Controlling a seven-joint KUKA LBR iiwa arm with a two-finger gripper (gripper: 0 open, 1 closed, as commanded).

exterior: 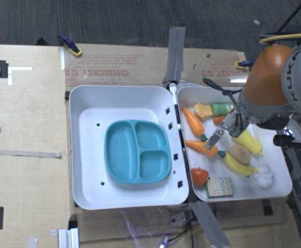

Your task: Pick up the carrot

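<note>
Beneath us lies a cardboard-covered bench (119, 66) with two white bins side by side. The left bin (83, 138) holds a teal divided plate (138, 151). In the right bin (274, 182), the gripper (214, 139) hangs over the thick end of a carrot (199, 146); we cannot tell how its tips are set. A second carrot (192, 121) lies just above. The arm (269, 79) hides part of the bin's far side, and a pale object (264, 177) near the banana (238, 164) is hard to identify.

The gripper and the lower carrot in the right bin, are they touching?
Touching. In the camera view the gripper tip lies directly on the lower carrot, with no gap visible between them.
</note>
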